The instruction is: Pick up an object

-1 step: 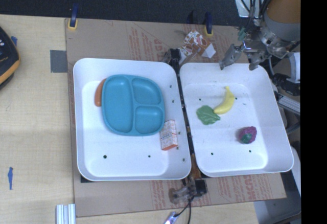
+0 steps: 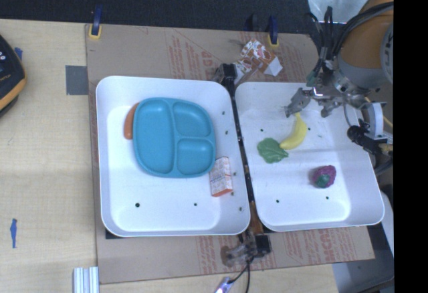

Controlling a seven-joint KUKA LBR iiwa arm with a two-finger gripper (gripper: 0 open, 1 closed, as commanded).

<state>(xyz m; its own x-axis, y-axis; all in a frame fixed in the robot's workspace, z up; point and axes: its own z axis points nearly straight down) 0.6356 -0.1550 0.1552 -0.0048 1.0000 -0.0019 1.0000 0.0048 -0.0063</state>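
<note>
The grey two-finger gripper [image 2: 311, 103] is hovering with fingers spread apart, holding nothing, over the far part of the right shallow white bin [image 2: 361, 208], just beyond the curved yellow plastic banana [image 2: 295, 133] (probably its target, being nearest).

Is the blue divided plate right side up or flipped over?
Right side up: the blue divided plate lies flat in the left bin, its three compartments facing the camera.

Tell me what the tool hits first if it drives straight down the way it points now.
Probably the yellow toy banana, just below the tool in the right white bin; depth is unclear, so it might meet bare bin floor beside it.
</note>
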